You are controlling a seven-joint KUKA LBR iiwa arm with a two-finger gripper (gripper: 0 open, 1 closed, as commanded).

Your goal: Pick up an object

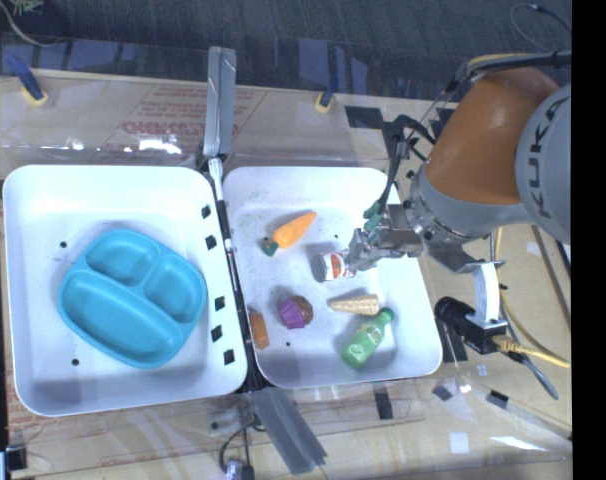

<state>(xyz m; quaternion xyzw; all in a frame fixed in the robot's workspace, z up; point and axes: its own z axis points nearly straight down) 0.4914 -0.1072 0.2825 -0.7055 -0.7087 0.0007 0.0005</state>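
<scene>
Right white bin (403, 363): small red-white can (332, 266) touching claw (355, 258) tip; claw grip state unclear.

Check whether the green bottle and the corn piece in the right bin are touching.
Cannot tell. In the camera view the green bottle's cap end sits right at the corn piece's lower right edge, with no plain gap or contact visible.

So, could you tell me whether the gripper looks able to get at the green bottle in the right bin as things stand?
Probably yes. The green bottle lies uncovered near the right bin's front edge, and the gripper is close above; the corn piece sits between them.
</scene>
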